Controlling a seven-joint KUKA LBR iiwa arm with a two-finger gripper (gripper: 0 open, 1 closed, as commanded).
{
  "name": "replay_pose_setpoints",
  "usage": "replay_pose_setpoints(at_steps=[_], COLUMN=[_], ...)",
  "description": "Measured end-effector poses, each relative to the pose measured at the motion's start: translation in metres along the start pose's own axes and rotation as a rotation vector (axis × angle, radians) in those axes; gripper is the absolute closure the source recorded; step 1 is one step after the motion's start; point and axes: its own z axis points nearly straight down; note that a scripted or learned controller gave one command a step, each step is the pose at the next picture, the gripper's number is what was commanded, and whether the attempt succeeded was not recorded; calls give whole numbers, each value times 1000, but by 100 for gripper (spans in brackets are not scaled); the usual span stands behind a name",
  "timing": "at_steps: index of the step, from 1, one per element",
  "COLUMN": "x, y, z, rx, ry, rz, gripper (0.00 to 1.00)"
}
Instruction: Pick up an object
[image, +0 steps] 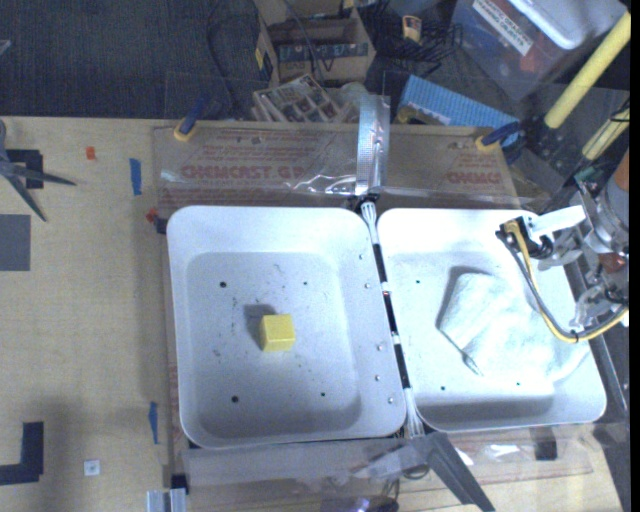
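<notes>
Yellow block (278, 332): small cube, alone in left bin (200, 250). White cloth (478, 312) in right bin (420, 240). Hand (600, 285) state: can't tell. Writing beyond bins unreadable.

The arm (610, 250) is cut off by the right edge.

The 2 bins are white: the left bin (200, 240) has dark specks on its floor and holds a yellow block (278, 332); the right bin (420, 240) holds a white crumpled object (475, 310). The desk (80, 300) is pale tan wood with small blue tape marks (135, 177). A yellow cable (540, 300) loops over the right bin.
</notes>
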Motion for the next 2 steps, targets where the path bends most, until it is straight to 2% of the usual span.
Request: replay_pose_setpoints(at_steps=[1, 2], x=[-19, -19], y=[-31, -29], z=[146, 137], rx=[-4, -6], ry=[13, 15], rz=[-40, -38], gripper=[0, 100])
